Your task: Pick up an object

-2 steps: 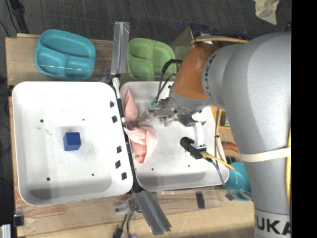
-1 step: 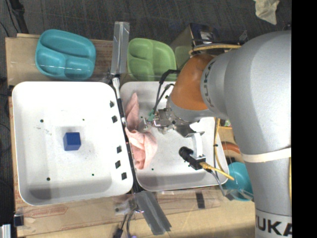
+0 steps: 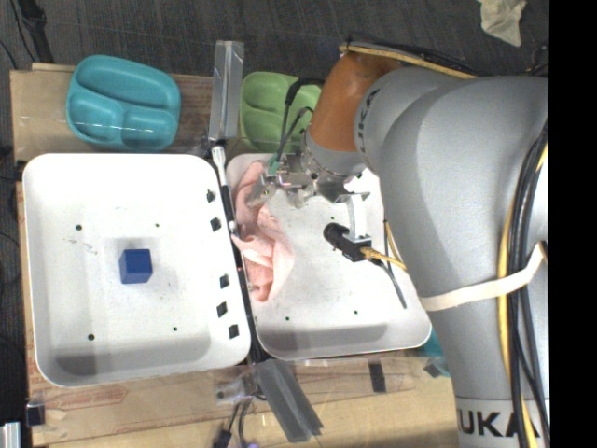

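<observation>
While the grey arm (image 3: 448,185) leans over the right bin (image 3: 317,336), its pincer (image 3: 273,182) hangs above that bin's far left corner; blur leaves me unable to tell whether it is apart or together. The left bin (image 3: 56,250) abuts the right bin's left wall. On the worktop (image 3: 23,110) beyond the right bin's far rim sit a teal moulded tray (image 3: 123,101), off to the left, and a green one (image 3: 266,110). A pink cloth (image 3: 266,250) lies crumpled along the right bin's left wall, seemingly just under the pincer. A blue cube (image 3: 136,265) rests in the left bin, well left of the right bin.
</observation>
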`<state>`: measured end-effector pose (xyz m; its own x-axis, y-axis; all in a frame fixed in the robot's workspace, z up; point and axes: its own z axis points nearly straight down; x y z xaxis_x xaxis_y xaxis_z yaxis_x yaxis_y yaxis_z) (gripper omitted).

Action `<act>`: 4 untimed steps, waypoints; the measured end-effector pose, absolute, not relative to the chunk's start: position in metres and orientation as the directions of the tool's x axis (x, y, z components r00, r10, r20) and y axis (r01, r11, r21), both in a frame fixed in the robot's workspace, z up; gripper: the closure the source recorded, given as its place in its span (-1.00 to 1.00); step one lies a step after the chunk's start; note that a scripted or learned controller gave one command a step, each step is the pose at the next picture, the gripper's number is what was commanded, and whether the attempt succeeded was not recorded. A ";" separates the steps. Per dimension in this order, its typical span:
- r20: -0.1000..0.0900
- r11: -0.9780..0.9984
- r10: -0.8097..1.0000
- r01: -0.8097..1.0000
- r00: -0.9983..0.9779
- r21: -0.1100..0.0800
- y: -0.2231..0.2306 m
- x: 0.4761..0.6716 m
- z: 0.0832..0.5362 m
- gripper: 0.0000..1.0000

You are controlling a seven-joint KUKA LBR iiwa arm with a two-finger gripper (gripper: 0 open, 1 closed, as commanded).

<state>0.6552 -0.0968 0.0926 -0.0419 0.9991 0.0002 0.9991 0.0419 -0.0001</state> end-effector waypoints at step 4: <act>-0.001 0.140 0.990 0.990 -0.140 -0.001 -0.094 0.588 0.103 1.00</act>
